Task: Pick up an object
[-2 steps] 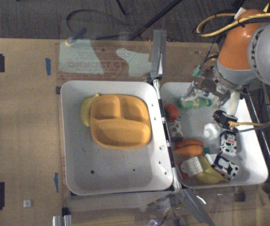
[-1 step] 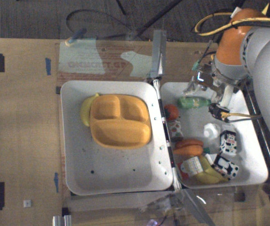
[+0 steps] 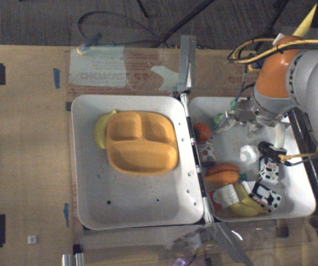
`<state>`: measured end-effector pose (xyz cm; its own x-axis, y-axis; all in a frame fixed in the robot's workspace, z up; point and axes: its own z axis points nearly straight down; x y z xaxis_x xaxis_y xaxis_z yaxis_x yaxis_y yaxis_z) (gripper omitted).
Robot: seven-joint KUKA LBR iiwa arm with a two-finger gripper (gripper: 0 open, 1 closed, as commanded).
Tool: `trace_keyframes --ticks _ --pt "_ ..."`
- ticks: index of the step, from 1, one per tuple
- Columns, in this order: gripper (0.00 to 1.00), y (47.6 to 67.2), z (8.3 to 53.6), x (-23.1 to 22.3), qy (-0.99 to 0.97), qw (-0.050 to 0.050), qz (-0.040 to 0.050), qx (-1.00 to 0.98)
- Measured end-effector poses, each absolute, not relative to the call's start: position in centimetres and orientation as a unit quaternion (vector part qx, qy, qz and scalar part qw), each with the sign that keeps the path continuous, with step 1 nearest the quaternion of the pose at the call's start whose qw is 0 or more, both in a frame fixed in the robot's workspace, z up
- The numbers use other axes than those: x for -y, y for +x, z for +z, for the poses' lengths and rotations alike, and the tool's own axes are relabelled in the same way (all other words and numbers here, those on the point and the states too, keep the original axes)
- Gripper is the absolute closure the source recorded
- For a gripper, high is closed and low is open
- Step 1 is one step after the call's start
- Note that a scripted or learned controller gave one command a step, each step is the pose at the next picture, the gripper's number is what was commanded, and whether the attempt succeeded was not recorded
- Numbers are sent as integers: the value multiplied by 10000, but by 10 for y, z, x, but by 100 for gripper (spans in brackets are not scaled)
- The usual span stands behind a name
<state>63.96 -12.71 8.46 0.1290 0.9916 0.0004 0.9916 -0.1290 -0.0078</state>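
Reaching in from your right, the arm puts its end effector over the upper part of the right bin; you cannot tell how it is set or whether it has hold of anything. Just beside it, to its left, sit a small green object and a red-orange one. Below it lies an orange piece with its long axis across the bin. Well to its left, an orange divided tray rests in the left bin, partly covering a yellow banana.
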Motion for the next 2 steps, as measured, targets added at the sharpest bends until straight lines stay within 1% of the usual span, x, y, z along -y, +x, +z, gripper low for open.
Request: trace_keyframes --ticks 1,2 --pt "0 598 85 160 -7649 5 3 6441" --pt "0 479 86 170 -7742 -10 -1 6329"
